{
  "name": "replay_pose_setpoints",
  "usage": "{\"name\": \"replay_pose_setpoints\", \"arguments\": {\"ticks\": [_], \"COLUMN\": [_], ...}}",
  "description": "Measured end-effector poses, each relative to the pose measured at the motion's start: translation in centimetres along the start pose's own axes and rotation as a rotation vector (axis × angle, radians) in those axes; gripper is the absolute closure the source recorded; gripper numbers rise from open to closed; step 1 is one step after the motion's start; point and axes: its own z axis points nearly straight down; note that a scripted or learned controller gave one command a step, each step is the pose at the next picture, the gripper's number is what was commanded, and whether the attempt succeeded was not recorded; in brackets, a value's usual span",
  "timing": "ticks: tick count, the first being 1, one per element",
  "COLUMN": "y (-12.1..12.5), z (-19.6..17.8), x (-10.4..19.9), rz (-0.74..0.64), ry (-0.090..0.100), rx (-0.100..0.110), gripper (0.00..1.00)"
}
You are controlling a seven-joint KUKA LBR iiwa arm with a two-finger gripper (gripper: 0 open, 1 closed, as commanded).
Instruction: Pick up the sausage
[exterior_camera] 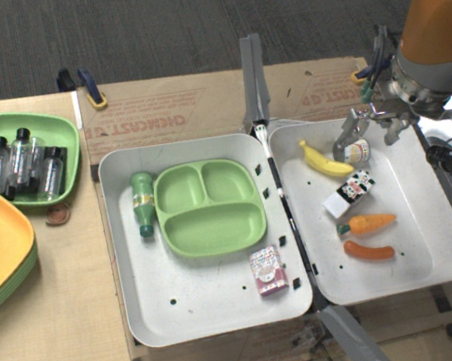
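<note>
A: We're over the right bin (437, 186) now, and the gripper (368, 131) hangs at its far side, above the banana (325, 161) and a small round jar (359, 150).

B: And the sausage (370, 251)? We see it lying flat toward the near side of that same bin, just in front of the carrot (369, 224), close alongside it, though whether the two touch we cannot tell.

A: So by our reckoning this is the approach step, nothing lifted. The jaws look spread, with nothing pinched between them.

B: Agreed. The next move, as we judge it, calls for a travel toward the near edge, past the black-and-white carton (351, 193), then a drop straight down on the sausage.

A: The tight spot is the carrot. We'd want the jaws turned across the sausage's short width, so one finger slips into the narrow gap between the two.

B: The left bin (128, 257) with its green tray (210, 207) plays no part here.
</note>
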Motion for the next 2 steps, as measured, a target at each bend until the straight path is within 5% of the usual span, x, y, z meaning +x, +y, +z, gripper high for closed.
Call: {"name": "replay_pose_setpoints", "arguments": {"ticks": [1,2], "y": [-2.98,-2.93], "z": [-3.66,-4.48], "x": [-10.46,-10.52], "rz": [-0.037,-0.035], "ry": [-0.001,-0.002], "rx": [-0.002,-0.002], "gripper": [0.0,1.0]}}
